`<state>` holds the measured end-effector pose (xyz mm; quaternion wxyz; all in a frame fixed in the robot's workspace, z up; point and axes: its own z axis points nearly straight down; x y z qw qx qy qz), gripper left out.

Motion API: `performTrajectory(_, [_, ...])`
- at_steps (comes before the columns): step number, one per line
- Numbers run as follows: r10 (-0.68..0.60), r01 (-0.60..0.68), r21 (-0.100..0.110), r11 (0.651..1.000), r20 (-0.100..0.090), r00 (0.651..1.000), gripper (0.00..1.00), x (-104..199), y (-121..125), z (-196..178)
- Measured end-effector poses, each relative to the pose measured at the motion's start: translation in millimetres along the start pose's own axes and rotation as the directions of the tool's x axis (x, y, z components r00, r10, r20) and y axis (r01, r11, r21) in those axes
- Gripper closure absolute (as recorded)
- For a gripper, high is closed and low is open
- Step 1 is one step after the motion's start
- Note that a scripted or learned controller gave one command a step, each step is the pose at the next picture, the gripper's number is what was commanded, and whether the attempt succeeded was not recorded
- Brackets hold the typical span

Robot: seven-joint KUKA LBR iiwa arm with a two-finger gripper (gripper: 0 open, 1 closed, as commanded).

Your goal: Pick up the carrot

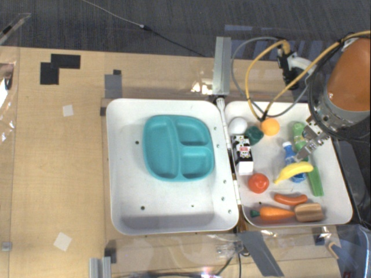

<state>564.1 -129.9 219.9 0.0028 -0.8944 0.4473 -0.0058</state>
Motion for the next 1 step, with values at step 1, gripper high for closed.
performTrajectory(1, [0.411,-0.411,-0.012,0.912,0.007,0.912,1.00,-35.2,32.0,115.9])
